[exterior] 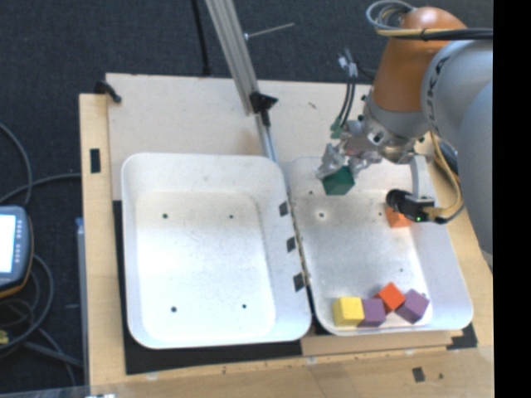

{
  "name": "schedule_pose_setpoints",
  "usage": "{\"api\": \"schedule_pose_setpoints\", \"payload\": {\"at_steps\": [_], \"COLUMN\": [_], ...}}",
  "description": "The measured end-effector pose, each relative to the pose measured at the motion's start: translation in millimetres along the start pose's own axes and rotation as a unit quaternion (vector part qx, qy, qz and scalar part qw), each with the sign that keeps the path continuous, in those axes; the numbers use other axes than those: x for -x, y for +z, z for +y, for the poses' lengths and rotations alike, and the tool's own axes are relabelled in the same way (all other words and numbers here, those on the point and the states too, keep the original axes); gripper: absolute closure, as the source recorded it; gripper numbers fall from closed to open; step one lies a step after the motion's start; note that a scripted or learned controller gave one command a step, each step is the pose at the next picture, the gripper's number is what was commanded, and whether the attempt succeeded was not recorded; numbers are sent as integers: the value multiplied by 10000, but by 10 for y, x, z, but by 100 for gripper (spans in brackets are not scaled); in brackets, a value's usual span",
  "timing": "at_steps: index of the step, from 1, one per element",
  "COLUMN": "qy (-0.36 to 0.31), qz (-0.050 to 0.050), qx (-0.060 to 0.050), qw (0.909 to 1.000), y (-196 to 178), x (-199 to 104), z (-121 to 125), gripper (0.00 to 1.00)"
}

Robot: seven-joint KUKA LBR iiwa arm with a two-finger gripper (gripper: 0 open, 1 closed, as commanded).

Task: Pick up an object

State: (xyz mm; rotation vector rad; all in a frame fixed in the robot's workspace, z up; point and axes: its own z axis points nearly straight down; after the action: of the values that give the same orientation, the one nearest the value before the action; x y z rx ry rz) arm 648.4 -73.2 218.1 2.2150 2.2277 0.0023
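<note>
Pincer [339,166] grips green block [338,183] (top hidden); orange block [396,220] half-hidden.

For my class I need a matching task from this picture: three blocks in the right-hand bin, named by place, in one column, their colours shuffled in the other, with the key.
All are in the right bin.

Column A
1. far block, right at the gripper
2. left-end block of the near row
3. right-end block of the near row

Column B
a. purple
b. green
c. yellow

Pairs: 1-b, 2-c, 3-a
</note>
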Motion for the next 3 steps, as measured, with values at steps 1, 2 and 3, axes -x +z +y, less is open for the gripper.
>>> {"api": "schedule_pose_setpoints", "payload": {"at_steps": [1,2,3], "qy": [-14,21,60], "qz": [5,-5,-32], "qx": [-24,-7,0], "qw": [10000,10000,10000], "y": [230,217,349], "x": [-752,-704,271], "z": [-262,-250,-51], "gripper": [100,0,0]}}
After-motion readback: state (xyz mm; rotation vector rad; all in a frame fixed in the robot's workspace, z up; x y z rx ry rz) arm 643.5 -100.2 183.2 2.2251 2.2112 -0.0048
